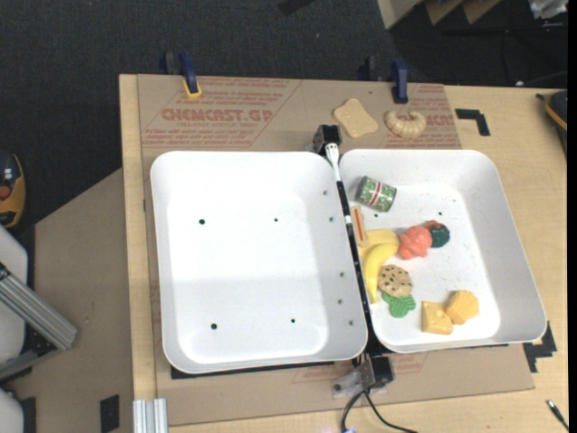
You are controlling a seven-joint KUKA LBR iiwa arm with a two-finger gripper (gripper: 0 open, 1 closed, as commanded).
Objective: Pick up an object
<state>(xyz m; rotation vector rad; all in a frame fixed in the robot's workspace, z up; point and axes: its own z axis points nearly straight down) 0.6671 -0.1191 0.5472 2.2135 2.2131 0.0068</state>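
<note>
White bins: two shallow trays sit side by side on the tabletop, their inner rims touching along a dark seam.
Left bin: bare white floor with four small dark dots on it and nothing lying in it.
Right bin: holds all the toy food, gathered toward its left and lower part.
Green can: lies on its side near the upper left of the right bin, apart from the other pieces.
Orange stick: thin, lying along the left wall of the right bin, just below the can.
Banana: yellow, against the left wall, touching the cookie below it.
Cookie: round, tan with dark chips, resting partly over the banana's lower end.
Green piece: small leafy shape just below the cookie.
Strawberry: pinkish red with a dark green cap on its right, just right of the banana.
Cheese wedge: yellow, near the lower rim.
Orange chunk: just beside the cheese wedge, on its right.
Outside the bins: a bread slice and a pretzel-like ring rest on the tabletop beyond the right bin's far rim.
Clamps: two blue ones grip the tabletop's far edge.
Claw: cannot tell its state.
</note>
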